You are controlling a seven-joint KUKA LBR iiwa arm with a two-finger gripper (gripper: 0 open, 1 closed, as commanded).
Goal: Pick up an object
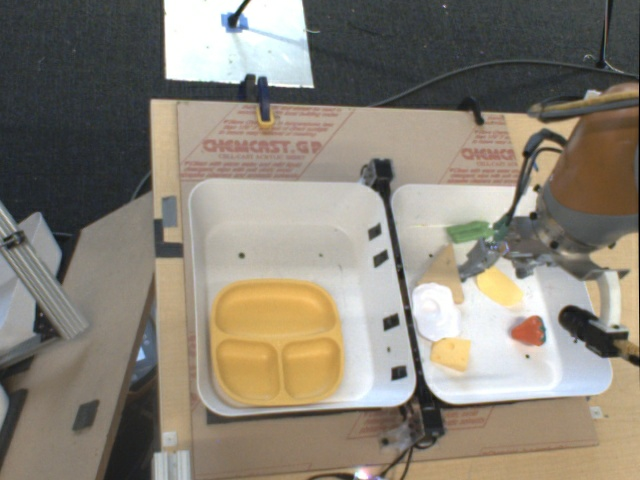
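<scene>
We take the toy food in the right bin point(575, 373) as our candidates. Nearest the gripper point(483, 256) is a pale yellow lemon-like piece point(499, 288), lying just below and to the right of it, with a tan wedge point(445, 268) on the gripper's left. The dark fingers point(474, 263) look parted with nothing between them, though they are small and partly blurred, so we say this with some caution.

We judge these pieces to be light, rigid plastic with smooth, somewhat slippery skins. The lemon-like piece is rounded, so we would close across its narrow width near the middle, where it is less likely to squirt out sideways. The tan wedge tapers and may slip toward its thin end. The white round piece point(435, 310) touches the wedge's lower end, and the yellow cheese-like block point(451, 354) sits just below it; the block's flat sides would grip well. The red strawberry-like piece point(529, 330) lies apart toward the right, and a green piece point(467, 232) rests near the far wall.

For room, the middle of the right bin is open around the lemon-like piece. The divider between bins lies left of the wedge. The left bin point(250, 203) holds a yellow divided tray point(278, 341). The desk point(330, 138) beyond is clear enough for lifting straight up.
</scene>
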